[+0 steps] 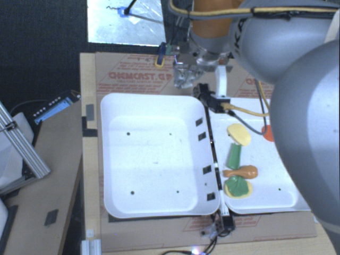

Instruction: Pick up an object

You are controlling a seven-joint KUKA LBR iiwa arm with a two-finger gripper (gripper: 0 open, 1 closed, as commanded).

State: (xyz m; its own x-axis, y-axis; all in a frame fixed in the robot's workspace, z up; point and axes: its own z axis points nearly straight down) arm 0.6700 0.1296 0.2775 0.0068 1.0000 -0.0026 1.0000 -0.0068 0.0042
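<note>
In the right bin [265,201] lie a yellow piece [239,135], a green cylinder [234,155], an orange-brown drumstick-shaped toy [242,171] and a green and yellow piece [237,187]. An orange-red object [268,134] peeks out from under the arm. My gripper [184,78] hangs beyond the far edge of the bins, above the cardboard near the left bin's far right corner, well away from the toys. The big grey arm hides the right part of the right bin.
The left bin [154,158] sits beside the right one, joined along a black clipped divider [211,147]. Cardboard [133,73] lies under both. A yellow cable [249,110] crosses the right bin's far edge. An aluminium rail [21,147] stands at the left.
</note>
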